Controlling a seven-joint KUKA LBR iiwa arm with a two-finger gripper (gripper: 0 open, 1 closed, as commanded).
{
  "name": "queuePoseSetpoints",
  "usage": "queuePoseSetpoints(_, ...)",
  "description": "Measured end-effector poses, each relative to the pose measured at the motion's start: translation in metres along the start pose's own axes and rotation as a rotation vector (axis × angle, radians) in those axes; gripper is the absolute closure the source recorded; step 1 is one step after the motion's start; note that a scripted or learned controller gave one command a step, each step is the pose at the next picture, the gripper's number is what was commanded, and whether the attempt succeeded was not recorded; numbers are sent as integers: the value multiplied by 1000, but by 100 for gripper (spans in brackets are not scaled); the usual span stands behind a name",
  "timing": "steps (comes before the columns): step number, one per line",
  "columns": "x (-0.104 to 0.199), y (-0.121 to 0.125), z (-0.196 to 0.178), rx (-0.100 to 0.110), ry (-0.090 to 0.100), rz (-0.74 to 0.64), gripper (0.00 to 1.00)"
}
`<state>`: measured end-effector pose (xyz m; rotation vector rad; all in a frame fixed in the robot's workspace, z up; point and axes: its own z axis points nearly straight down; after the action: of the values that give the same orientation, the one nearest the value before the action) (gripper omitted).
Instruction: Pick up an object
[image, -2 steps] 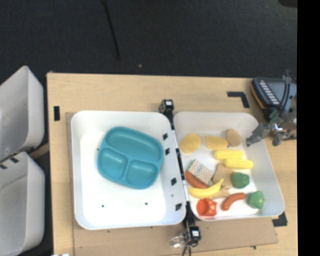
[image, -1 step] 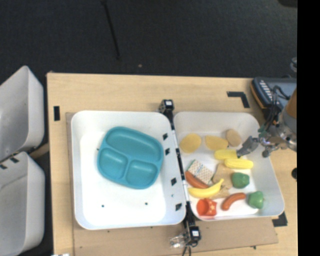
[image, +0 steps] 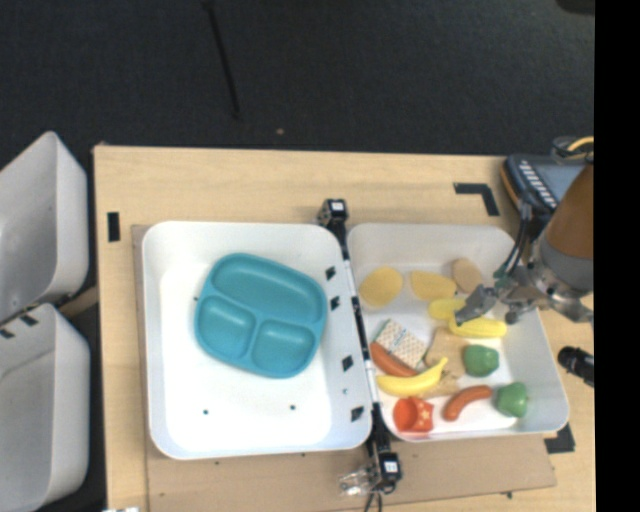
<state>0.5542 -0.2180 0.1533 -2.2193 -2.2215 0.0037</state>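
The right bin (image: 530, 345) holds several toy foods. Among them are a banana (image: 412, 379), a green pepper (image: 481, 358), a red pepper (image: 413, 414), a brown sausage (image: 466, 401) and a green ball (image: 512, 399). A small yellow piece (image: 480, 326) lies near the bin's middle right. My gripper (image: 496, 304) hangs low over the bin's right side, just above that yellow piece. Its two dark fingers are spread open, one to the left and one to the right, with nothing held between them.
A teal divided plate (image: 262, 314) lies in the left bin (image: 170, 400). A yellow disc (image: 381, 286), a yellow slice (image: 430, 285), a tan cookie (image: 466, 272) and a patterned cracker (image: 402, 343) crowd the right bin's back and middle. Clips line the divider between the bins.
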Motion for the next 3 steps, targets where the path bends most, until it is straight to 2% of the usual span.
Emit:
queuePoseSetpoints(1,-4,5,43,-21,-11,5,0)
queuePoseSetpoints(2,-5,9,28,-34,-13,8,100)
queuePoseSetpoints(3,-3,15,-35,-11,-3,-2,100)
